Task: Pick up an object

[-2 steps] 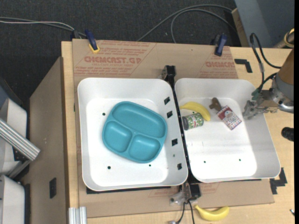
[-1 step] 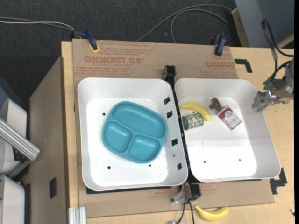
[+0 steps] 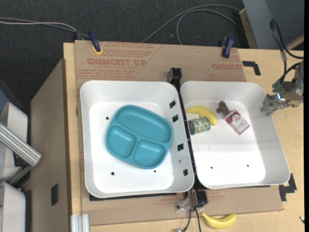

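The right bin (image 3: 270, 149) holds a yellow banana (image 3: 203, 113) near its left wall. A small green can (image 3: 199, 125) lies on its side just below the banana. A brown lump (image 3: 222, 108) and a red and white packet (image 3: 237, 122) rest further right. My gripper (image 3: 271, 104) hovers at the bin's upper right rim, to the right of the packet and apart from every object. Nothing shows in it.
A teal divided plate (image 3: 139, 136) lies in the left bin (image 3: 91, 129). A second banana (image 3: 220, 220) sits on the bench below the bins. Blue clamps (image 3: 94, 42) hold the cardboard at the back edge. Cables run behind the bench.
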Robot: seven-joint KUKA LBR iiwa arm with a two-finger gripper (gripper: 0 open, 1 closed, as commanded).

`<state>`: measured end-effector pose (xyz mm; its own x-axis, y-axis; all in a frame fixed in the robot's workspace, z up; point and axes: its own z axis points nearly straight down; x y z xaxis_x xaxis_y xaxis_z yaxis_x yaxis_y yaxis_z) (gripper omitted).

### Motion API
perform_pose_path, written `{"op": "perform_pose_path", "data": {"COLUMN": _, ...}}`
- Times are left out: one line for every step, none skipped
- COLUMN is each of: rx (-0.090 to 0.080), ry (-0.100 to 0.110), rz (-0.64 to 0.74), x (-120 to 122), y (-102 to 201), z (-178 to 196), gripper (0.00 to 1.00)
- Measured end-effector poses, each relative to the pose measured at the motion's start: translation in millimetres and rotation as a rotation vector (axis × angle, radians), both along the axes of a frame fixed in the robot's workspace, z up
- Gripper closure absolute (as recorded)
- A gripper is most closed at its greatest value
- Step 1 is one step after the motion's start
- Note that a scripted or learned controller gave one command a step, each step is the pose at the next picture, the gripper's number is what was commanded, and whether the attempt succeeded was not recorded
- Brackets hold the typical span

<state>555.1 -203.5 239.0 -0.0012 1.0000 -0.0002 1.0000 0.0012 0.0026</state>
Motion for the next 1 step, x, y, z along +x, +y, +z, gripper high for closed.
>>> {"op": "perform_pose_path", "data": {"rx": 0.002, "ry": 0.004, "rz": 0.004, "x": 13.1, "y": 47.7, "z": -10.1, "gripper": 1.00}}
